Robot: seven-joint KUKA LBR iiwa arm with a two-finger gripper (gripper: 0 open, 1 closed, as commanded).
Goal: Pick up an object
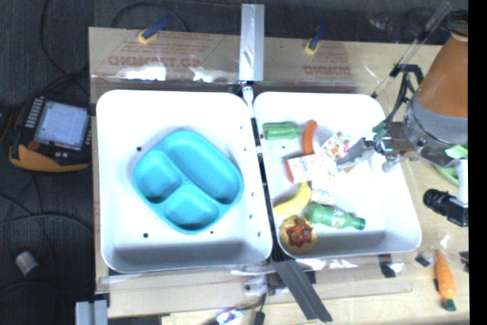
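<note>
Blue divided tray (188, 179), white bins (122, 240), green bottle (335, 218), yellow banana (295, 199).

The arm (449, 87) reaches in from the right, its orange band uppermost and the grey wrist below it. The hand (364, 152) points left and slightly down, low at the end of the wrist. The fingers are too blurred to tell how they stand.
</note>
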